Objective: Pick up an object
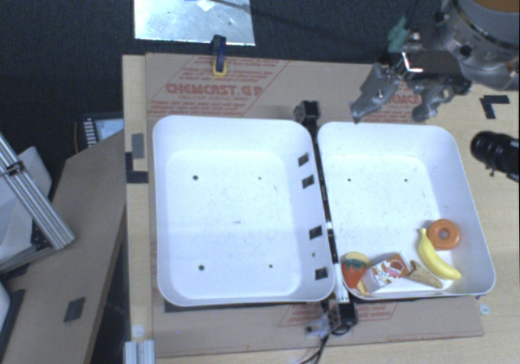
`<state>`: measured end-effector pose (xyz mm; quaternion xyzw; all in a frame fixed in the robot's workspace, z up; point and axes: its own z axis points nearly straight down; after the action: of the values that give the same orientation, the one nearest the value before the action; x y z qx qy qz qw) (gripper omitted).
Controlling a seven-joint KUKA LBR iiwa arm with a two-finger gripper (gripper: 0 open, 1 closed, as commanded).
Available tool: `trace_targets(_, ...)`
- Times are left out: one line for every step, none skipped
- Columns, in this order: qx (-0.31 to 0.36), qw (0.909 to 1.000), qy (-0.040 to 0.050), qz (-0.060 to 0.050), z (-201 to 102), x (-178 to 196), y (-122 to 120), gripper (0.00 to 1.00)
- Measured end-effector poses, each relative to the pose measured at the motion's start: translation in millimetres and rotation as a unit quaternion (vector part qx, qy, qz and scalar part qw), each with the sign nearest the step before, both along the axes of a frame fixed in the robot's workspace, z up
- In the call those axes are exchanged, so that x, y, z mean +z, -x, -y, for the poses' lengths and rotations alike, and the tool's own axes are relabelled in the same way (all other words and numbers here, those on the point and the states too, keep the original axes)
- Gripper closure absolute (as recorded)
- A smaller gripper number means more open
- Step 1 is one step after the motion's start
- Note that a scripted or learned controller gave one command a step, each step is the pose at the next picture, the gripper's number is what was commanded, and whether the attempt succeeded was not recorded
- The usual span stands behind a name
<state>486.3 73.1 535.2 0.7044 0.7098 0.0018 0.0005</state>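
My fingers (396, 100) hang spread and empty above the far rim of the right bin (455, 151). The banana (436, 257) lies well apart, in that bin's near corner beside the orange ring (444, 233), its long axis running diagonally toward the corner.

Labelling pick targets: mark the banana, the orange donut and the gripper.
banana (435, 257): camera view, middle of its yellow curve.
orange donut (444, 233): camera view, on its ring.
gripper (394, 110): camera view, midway between its fingertips.

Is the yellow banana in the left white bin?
No, the yellow banana lies in the right white bin, near its front corner.
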Motion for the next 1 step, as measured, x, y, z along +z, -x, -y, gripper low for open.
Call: trace_targets(0.001,1.0,0.0016,-0.007,-62.1,-126.7,0.8,0.0)
